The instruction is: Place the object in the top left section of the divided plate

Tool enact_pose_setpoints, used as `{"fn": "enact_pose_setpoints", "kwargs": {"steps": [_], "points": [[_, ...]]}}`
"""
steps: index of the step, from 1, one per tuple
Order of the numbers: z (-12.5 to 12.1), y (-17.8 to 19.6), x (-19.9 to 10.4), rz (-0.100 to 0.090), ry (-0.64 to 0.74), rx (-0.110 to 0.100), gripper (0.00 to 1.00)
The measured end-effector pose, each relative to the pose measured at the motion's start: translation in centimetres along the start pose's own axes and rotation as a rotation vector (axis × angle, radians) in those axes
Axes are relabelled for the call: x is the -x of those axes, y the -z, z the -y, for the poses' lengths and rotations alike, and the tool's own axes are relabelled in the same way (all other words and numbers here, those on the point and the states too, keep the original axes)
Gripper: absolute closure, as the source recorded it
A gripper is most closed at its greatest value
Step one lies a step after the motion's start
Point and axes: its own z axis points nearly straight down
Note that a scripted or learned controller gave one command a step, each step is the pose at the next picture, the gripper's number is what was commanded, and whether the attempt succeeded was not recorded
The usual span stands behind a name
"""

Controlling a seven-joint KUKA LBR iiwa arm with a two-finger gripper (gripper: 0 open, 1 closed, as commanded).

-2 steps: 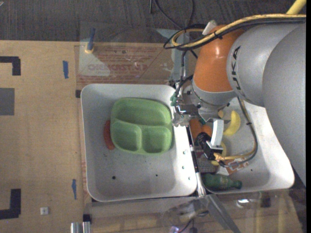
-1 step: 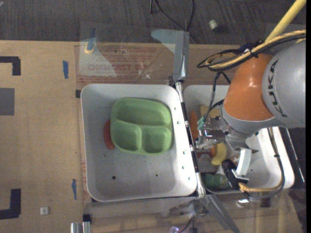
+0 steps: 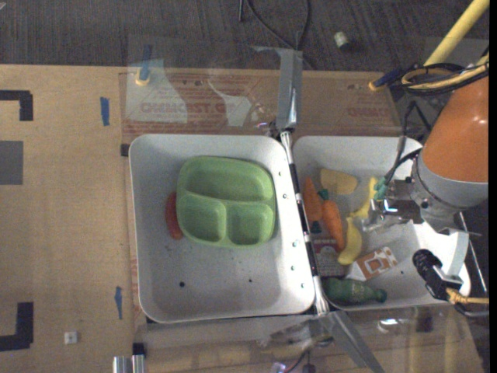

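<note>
We note the arm [image 3: 458, 142] looming closest, its gripper [image 3: 378, 208] low over the right bin [image 3: 404, 286]; grip state: cannot tell. The green divided plate [image 3: 226, 201] sits in the left bin [image 3: 217, 286], a red object [image 3: 172, 216] touching its left edge; carrot [image 3: 332, 220], banana [image 3: 352, 239] and green bottle [image 3: 353, 291] lie in the right bin.

Open floor below green plate [image 3: 226, 200]
</note>
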Motion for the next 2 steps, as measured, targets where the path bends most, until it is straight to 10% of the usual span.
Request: {"fn": "enact_pose_setpoints", "kwargs": {"steps": [1, 2], "points": [[0.1, 15.3, -2.6, 0.000, -0.052, 0.000, 1.00], [0.1, 7.7, -1.4, 0.000, -0.403, -0.004, 1.00]]}}
